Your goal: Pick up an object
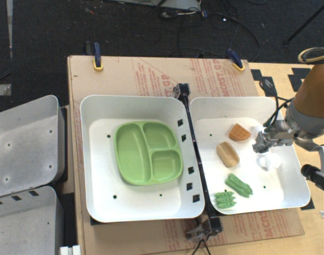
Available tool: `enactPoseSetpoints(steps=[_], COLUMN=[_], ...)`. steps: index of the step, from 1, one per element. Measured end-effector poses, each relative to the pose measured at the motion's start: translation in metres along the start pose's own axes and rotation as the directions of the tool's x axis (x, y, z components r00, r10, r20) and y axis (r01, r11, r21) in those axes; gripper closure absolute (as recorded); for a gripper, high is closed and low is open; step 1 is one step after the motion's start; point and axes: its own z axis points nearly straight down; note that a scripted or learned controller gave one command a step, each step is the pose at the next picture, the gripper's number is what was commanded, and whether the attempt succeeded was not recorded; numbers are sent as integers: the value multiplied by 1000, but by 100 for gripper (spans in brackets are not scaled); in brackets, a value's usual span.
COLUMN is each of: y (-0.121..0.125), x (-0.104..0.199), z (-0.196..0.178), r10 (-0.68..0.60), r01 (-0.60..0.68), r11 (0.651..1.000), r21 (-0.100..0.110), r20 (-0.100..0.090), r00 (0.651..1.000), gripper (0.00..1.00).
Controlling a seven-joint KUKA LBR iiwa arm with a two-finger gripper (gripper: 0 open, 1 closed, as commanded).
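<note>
The gripper (263,144) hangs low over the right bin (295,195), toward its right side, and from here I cannot tell how it is set, nor is anything visibly caught in it. Just under and beside it sits a small pale, clear-looking piece (265,162) on the bin floor. To its left, close by, lies an orange waffle-like piece (239,132); a tan bread roll (228,154) sits a bit further left and nearer the front. Two green pea pods (232,191) rest near the front edge, well apart from the gripper. The grey arm with its orange band (313,97) comes in from the right.

The left bin (93,158) holds a green divided plate (148,152) with three compartments, lying flat in the middle.

Both bins sit touching side by side on a cardboard-covered bench (151,73), held by clamps (97,57) at the back edge. The floor behind is dark, with cables trailing across it. More white trays (24,142) lie off to the left.
</note>
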Motion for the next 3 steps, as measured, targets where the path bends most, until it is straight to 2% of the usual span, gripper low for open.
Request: enactPoseSetpoints(steps=[2, 3], y=[-2, 8], x=[-4, 45], z=[-88, -89], r10=[0, -5], r01=[0, 5], r11=[1000, 1000], r21=[0, 3], r20=[1, -3], r00=[1000, 1000], gripper=[100, 100])
